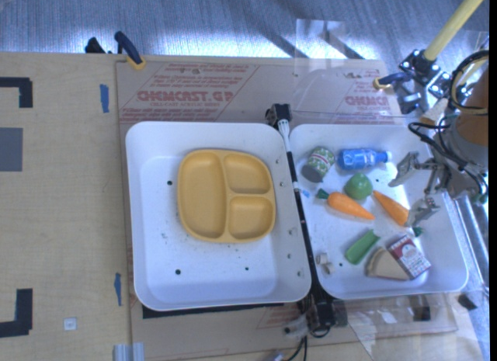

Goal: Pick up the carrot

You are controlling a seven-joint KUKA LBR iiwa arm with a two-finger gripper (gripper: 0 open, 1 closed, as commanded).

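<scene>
Fingers: two metal fingers (404, 168) spread apart with nothing between them, one toward the bottle side and one lower near the bin's right wall.
Gripper: gripper (416, 189) hangs over the right part of the right bin, released, just right of the nearer orange piece.
Arm: grey arm (466, 130) with its orange band reaches in from the right edge, trailing black cables.
Carrot: carrot (347, 206) lies on the floor of the right bin near its middle, tilted, green tip toward the divider, just below the green round fruit.
Second orange piece: a similar orange vegetable (390, 207) lies just right of the carrot, slanting down toward the gripper.
Green round fruit: green fruit (358, 187) sits between the two orange pieces, touching or nearly touching the carrot.
Other contents: blue bottle (363, 158) on its side at the back, grey-green can (318, 163) beside it, green cylinder (360, 246) in front, red-and-white carton (408, 257) against a tan wedge (384, 265).
Right bin: right bin (454, 274) holds all of these.
Left bin: left bin (147, 227) holds a yellow divided plate (226, 195), lying flat with three compartments.
Bench: cardboard-covered bench (62, 220) bears both bins side by side.
</scene>
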